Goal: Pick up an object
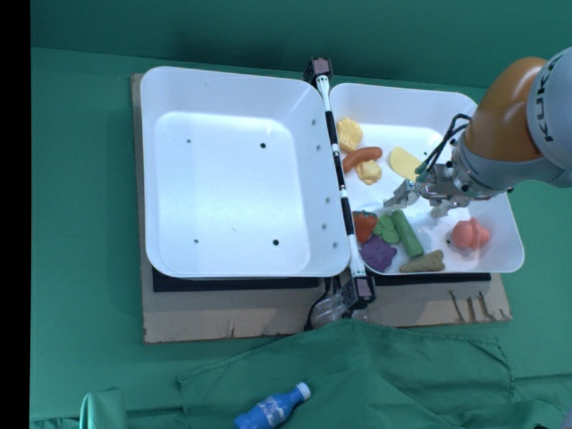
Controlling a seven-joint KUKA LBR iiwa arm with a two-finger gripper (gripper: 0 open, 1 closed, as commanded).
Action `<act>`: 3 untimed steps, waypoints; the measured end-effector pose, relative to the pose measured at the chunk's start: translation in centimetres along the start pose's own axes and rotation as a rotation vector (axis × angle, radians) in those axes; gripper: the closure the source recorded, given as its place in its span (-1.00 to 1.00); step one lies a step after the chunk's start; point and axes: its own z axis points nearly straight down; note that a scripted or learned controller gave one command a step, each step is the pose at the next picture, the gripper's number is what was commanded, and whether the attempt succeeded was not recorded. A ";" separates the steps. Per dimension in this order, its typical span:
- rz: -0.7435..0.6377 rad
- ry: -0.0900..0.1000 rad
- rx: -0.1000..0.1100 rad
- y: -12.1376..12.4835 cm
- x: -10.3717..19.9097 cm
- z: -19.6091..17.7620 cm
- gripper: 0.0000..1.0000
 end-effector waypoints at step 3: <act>-0.005 0.001 0.012 9.5 -2.4 -4.2 -1.00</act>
